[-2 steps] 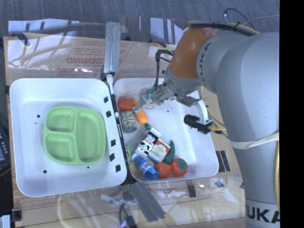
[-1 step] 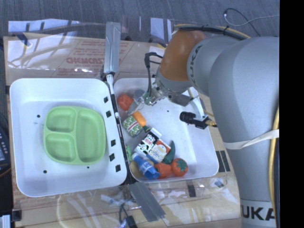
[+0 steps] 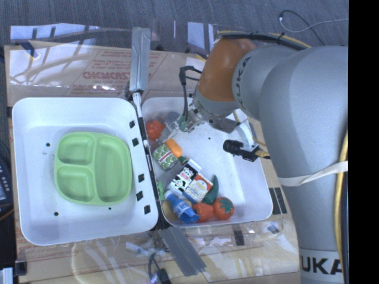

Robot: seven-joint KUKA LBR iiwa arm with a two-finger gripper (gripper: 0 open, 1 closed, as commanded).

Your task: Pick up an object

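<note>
Tool (image 3: 188,123) low at far-left corner of right bin (image 3: 251,185), just beside red toy (image 3: 155,129) to its left. Orange-capped green bottle (image 3: 167,154) near, slanting toward front-left. Finger gap: can't tell (too small, blurred). Nothing seen gripped.

Worktop (image 3: 77,76) surface is brown cardboard with faint red print, covered by a clear glossy sheet showing bright streaked reflections along the top left and the front edge. Grey tape strips (image 3: 140,58) run across it. Beyond the far edge, dark grey ribbed carpet floor (image 3: 118,2). Thin cable loop (image 3: 296,22) lies on the carpet, upper right.
</note>
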